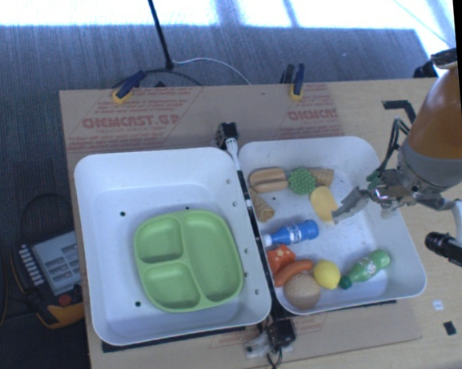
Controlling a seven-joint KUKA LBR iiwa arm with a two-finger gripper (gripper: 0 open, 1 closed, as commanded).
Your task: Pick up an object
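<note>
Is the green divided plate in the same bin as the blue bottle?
No, the green plate lies in the left bin, the blue bottle in the right bin.

A brown board bench (353, 105) printed with red lettering carries two shallow white bins side by side, touching along their inner walls. The left bin (103, 191) and the right bin (401, 285) sit squarely on it. Two clamps, one (128, 86) and another (294, 82), grip its far edge
</note>
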